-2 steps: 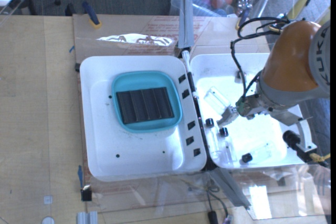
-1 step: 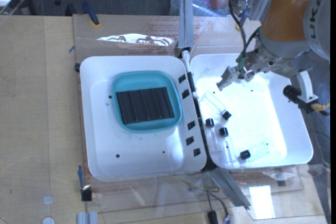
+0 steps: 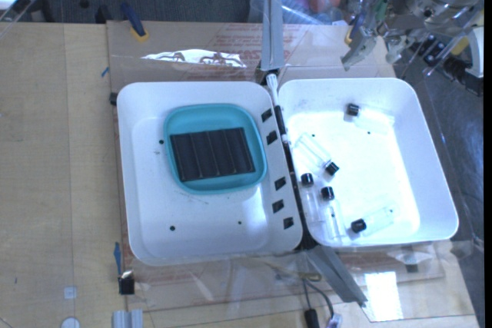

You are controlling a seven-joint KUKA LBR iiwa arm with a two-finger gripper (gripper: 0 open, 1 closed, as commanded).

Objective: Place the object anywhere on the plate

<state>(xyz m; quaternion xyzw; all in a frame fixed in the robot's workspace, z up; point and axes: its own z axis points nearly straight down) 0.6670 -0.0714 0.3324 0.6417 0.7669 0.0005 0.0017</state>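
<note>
**Clear vials in the right bin, teal plate in the left**

Clear plastic vials with black caps lie scattered in my right bin [image 3: 430, 165]; I count five caps: one near the far wall [image 3: 352, 110], three clustered close to the divider [image 3: 331, 167] [image 3: 307, 179] [image 3: 327, 193], and one near the front [image 3: 357, 226]. The bodies are see-through against the white floor, so their outlines are hard to follow.

There are two white bins side by side on the worktop [image 3: 54, 165]. The left bin [image 3: 138, 188] holds one teal plate [image 3: 215, 146], with one dark ribbed insert [image 3: 211, 153] lying flat inside it.

My pincer [image 3: 360, 42] hangs above the far rim of the right bin, outside its floor. The nearest vial, the far one, lies just in front of it and below; the other four are well apart from it. I cannot tell whether my pincer is apart or together.
</note>
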